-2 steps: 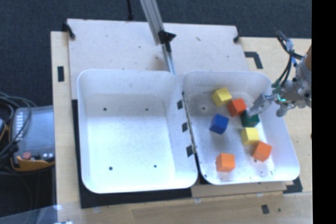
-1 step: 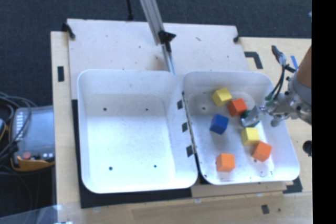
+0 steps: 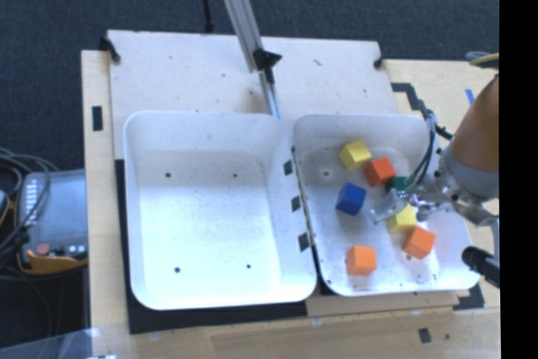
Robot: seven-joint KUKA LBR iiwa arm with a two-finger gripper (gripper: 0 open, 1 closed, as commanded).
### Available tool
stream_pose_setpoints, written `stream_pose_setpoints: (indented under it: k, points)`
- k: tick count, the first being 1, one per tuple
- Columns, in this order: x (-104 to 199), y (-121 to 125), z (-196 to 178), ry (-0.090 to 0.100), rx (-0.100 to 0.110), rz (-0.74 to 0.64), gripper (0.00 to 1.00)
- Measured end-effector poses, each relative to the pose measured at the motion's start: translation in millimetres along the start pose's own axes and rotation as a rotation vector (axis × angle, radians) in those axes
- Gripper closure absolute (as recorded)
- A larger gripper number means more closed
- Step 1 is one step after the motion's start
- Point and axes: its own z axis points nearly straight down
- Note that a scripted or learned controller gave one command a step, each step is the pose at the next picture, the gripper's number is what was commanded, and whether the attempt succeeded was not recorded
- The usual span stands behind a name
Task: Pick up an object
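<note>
My wooden bench (image 3: 101,181), a pale speckled board (image 3: 185,71) lying flat across its far part, two shallow white bins resting on it side by side, left bin (image 3: 134,206), right bin (image 3: 324,139), their inner rims touching

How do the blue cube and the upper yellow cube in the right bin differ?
Colour: the blue cube is dark blue, the upper yellow cube is bright yellow. Place: the blue cube lies nearer the bins' shared wall, lower in the view; the yellow one lies farther up, beside an orange-red cube. Both look like similar-sized blocks resting apart from the gripper in the right bin.
</note>
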Motion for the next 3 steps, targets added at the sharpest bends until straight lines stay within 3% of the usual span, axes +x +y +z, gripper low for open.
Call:
stream_pose_setpoints:
  k: [1,2,3]
  points:
    - [-1.3,-2.2,42.5,0.0,-0.001,0.001,0.0]
    - [-2.8,-0.1,29.0,-0.002,-0.01,0.011,1.0]
    - [0.7,9.8,-29.2,-0.003,-0.013,-0.004,1.0]
